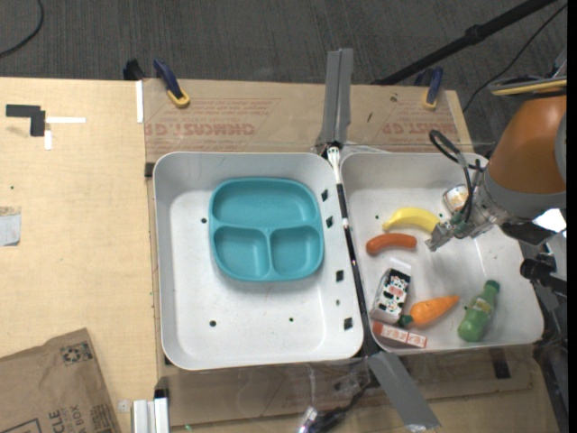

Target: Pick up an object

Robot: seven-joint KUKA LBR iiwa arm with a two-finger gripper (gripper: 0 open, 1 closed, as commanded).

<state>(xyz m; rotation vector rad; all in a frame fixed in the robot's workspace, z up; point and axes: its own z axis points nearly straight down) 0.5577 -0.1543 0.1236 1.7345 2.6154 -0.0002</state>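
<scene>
Objects for picking lie in the right bin (509, 336), five in all: one yellow banana (410, 218) near the middle, one orange-red sausage (390, 242) just below it, one small black-and-white carton (392, 294) lower down, one orange carrot (430, 309) beside the carton on its right, and one green bottle (479, 312) toward the bin's right side. A sixth item, a flat white and red packet (399, 335), rests at the front edge of that bin below the carton. The left bin (180, 269) holds a single teal plate (267, 228) with three compartments, lying flat near its centre. One arm (532, 156) reaches in from the right, its orange band above the wrist, and the gripper (448, 233) hangs low over the right bin, just to the right of the banana and sausage. Whether its fingers are spread or closed cannot be told from this angle, and nothing is visibly caught between them. Two blue clamps (170, 81) grip the cardboard sheet (243, 115) behind the bins.
</scene>
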